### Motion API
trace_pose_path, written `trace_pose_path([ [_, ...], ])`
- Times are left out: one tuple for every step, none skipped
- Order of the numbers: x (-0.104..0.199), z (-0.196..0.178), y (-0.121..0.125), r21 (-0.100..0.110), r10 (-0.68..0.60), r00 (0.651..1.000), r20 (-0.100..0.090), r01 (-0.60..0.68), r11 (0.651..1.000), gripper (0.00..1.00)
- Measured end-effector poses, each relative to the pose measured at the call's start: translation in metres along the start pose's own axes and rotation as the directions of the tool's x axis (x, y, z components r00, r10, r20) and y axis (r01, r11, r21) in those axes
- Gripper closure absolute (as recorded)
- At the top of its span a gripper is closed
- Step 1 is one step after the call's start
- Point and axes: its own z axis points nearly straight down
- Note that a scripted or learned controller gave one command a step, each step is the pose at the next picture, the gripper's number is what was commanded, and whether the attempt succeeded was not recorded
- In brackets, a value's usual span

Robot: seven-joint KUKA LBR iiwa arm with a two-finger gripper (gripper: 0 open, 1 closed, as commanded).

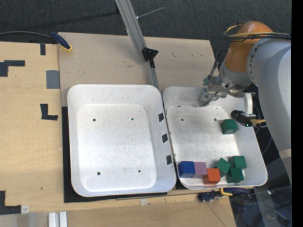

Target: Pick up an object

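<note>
Pale wood-look table (104,56), matt and scuffed. Left bin (116,141) and right bin (199,136): smooth white plastic, speckled, soft sheen. Green block (228,126) looks matt. Silver rail (130,18) reads as brushed metal; arm (277,74) shell glossy grey.

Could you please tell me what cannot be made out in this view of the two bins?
1. The tool, camera view: small and blurred over the far rim of the right bin, so contact with the bin is unclear.
2. The green blocks in that bin's near right corner: bunched together, so whether they are stacked or side by side cannot be told.
3. The arm: cut off at the view's right side.
</note>
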Motion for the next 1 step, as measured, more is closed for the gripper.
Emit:
trace_pose_path([
  [-0.0029,-0.0483,-0.0075,-0.014,0.002,1.0,-0.001,-0.002,1.0,1.0],
])
